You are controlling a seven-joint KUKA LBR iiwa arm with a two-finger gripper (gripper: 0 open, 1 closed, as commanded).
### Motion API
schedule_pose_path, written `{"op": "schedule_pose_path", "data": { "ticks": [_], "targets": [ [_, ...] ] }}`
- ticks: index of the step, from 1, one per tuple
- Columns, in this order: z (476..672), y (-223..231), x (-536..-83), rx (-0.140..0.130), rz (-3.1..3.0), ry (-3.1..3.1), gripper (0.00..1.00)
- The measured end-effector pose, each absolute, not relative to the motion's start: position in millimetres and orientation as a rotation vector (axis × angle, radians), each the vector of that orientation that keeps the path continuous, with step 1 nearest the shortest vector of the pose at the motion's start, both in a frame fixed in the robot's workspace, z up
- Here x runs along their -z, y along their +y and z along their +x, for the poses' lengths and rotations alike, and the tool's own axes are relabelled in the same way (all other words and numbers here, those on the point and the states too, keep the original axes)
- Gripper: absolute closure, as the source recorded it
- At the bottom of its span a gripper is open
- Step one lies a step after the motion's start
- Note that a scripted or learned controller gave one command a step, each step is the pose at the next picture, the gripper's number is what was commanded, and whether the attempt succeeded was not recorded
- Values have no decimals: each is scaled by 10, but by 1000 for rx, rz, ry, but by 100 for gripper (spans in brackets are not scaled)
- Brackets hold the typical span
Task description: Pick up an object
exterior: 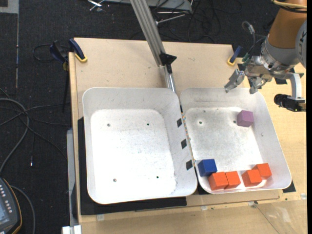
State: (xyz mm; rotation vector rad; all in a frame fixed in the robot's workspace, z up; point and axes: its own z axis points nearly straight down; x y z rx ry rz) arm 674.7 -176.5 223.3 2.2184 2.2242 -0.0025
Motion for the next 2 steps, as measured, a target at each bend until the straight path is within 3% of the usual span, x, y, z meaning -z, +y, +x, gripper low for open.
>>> {"op": "schedule_pose_path", "data": {
  "ticks": [1,2],
  "targets": [
    [6368,-2146,-1248,-14,2205,2215,0],
    [6101,-1982,-2261,-7,2212,2219,0]
  ]
}}
